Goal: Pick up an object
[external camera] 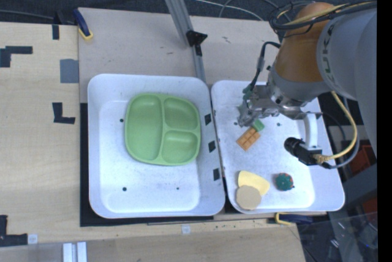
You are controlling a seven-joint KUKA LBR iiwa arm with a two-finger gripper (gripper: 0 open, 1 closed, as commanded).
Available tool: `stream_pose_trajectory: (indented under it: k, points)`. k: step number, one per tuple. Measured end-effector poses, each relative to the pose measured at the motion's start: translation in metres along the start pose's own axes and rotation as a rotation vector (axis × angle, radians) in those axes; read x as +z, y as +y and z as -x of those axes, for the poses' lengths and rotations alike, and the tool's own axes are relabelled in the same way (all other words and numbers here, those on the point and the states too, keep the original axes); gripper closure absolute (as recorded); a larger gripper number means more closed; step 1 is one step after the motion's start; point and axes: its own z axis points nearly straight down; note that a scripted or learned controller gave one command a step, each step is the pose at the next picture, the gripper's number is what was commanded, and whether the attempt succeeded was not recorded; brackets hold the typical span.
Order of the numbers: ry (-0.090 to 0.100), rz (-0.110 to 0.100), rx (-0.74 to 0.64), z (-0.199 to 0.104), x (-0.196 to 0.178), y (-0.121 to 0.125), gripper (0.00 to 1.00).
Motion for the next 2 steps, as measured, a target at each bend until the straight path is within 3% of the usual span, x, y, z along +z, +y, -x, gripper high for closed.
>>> stream_pose_trajectory:
  k: [2]
  points:
    - [0.001, 0.001, -0.001, -0.112, -0.010, 0.035, 1.00]
